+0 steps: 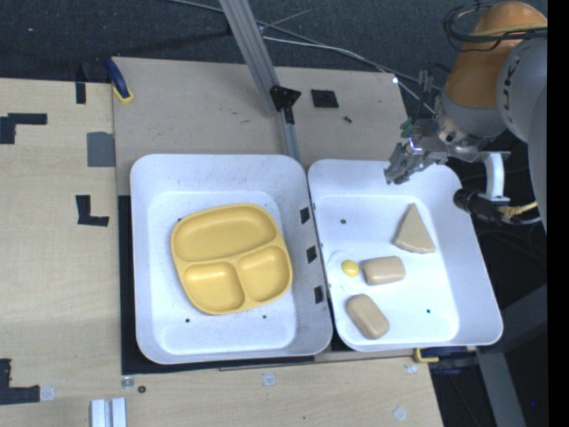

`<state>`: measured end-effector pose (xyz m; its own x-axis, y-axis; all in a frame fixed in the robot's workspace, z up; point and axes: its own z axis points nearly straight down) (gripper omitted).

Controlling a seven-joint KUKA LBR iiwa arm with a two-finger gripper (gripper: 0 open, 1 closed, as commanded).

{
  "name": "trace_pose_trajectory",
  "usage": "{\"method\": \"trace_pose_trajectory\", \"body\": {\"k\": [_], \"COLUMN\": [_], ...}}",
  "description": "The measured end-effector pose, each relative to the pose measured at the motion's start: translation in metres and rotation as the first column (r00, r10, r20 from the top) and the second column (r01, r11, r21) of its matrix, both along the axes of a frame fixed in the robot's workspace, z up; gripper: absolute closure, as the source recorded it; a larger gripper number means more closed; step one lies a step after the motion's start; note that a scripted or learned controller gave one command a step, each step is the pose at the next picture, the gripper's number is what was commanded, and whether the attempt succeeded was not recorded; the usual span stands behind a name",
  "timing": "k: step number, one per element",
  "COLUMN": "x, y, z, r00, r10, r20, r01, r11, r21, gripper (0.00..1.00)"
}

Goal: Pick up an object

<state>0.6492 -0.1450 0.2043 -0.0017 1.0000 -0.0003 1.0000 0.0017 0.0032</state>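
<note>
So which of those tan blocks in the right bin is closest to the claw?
The triangular wedge. It lies highest in the right bin, just below the claw; the rounded rectangular block and the oval one sit farther down.

Matt yellow plastic tray [233, 258] in smooth white bin [147, 238] on pale wood bench [53, 265].

White bins on the worktop [204, 96]: 2, side by side, the left bin [147, 238] and the right bin [444, 181].

Left bin contents: 1 yellow divided tray [231, 258] with 3 compartments.

Right bin contents: 4 items.
- tan wedge [414, 230]: 1
- tan rounded blocks: 2, the upper block [383, 269] and the lower block [366, 316]
- small yellow ball [349, 269]: 1
</note>
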Motion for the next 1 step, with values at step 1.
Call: {"method": "trace_pose_trajectory", "body": {"k": [1], "x": [0.0009], "y": [0.0004], "z": [0.0524], "r00": [1.0], "r10": [0.0], "r20": [0.001], "r01": [0.0], "r11": [1.0], "r21": [0.0], "gripper": [1.0]}}
